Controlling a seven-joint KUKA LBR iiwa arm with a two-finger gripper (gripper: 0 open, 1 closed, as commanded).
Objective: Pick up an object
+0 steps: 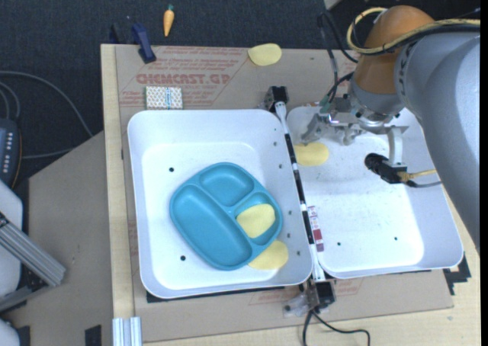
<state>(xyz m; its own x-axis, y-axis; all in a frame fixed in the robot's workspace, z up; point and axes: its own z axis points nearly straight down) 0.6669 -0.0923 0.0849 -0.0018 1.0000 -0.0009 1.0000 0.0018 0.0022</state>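
arm's fingers (324, 125) low in right bin (381, 245) | can't tell if spread or pinched | yellow piece (312, 155) just below-left of them, long axis roughly sideways

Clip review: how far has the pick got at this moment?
Done: the arm has reached into the right bin, with its tool low at the bin's far-left corner. In hand: nothing visibly gripped; the tool sits just above a yellow piece by the divider. Left: grasping and lifting. The blue tray in the left bin looks untouched.
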